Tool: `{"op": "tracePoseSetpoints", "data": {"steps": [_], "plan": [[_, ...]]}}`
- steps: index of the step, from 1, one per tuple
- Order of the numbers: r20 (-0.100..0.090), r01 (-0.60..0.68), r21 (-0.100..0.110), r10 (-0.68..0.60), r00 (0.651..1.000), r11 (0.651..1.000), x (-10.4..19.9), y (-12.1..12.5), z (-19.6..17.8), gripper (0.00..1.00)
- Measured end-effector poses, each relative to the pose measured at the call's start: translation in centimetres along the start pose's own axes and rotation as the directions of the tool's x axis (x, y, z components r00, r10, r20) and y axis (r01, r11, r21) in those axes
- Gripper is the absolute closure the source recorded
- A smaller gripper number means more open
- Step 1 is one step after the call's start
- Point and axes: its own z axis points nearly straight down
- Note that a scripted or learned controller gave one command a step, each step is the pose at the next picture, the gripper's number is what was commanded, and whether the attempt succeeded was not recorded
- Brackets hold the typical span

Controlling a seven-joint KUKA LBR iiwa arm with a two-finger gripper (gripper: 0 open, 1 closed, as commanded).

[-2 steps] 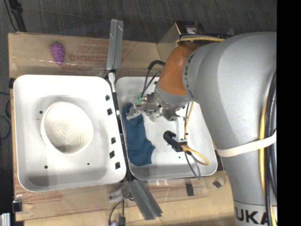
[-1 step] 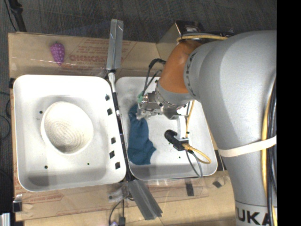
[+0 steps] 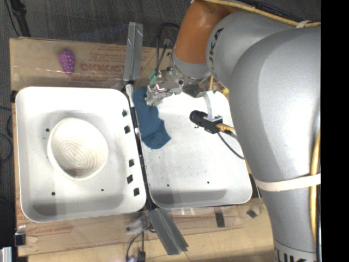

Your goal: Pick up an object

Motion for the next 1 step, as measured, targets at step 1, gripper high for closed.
{"op": "tracePoseSetpoints", "data": {"steps": [1], "plan": [[0.002, 0.409, 0.000, -0.409, 0.913, 0.913, -3.09, -0.59, -3.68, 1.00]]}}
